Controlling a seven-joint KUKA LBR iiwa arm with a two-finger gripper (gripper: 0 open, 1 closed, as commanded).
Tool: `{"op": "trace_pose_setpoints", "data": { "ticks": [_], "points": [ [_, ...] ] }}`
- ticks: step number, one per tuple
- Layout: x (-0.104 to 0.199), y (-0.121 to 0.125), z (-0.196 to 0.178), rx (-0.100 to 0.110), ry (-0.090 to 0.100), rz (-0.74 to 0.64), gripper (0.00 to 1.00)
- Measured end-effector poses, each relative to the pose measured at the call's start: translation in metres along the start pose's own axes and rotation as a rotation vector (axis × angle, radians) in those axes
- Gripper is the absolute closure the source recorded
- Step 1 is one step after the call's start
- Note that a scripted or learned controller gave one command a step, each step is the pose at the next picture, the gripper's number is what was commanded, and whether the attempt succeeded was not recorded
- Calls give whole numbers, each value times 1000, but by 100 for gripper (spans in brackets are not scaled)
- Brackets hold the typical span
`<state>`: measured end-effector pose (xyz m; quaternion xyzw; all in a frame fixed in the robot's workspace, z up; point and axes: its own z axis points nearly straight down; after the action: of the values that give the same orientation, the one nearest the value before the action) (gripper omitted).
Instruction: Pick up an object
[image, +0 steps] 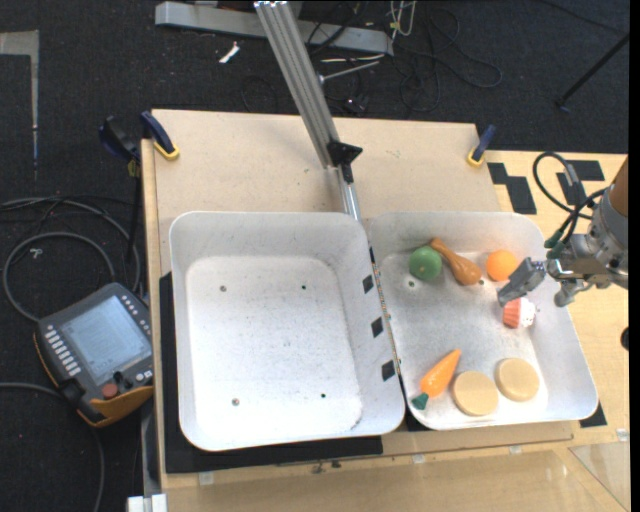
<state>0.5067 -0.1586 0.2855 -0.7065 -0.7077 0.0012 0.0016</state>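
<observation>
Dark floor w/ cables round wooden bench (250, 150); two white bins side by side, right bin (570, 345) carries all items. Pincer (545, 280) hangs at right bin's 3 o'clock edge, fingers apart, nothing btwn them. Nearest pick: small red-white object (518, 315), just beside pincer at its 7 o'clock, below left finger. Orange ball (501, 264) near at 10 o'clock. Judged: short drop toward 7 o'clock needed. No clear long axis on red-white object
</observation>
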Motion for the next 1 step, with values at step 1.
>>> {"op": "trace_pose_setpoints", "data": {
  "ticks": [1],
  "points": [
    [0, 1, -2, -4, -1, 1, 0]
  ]
}}
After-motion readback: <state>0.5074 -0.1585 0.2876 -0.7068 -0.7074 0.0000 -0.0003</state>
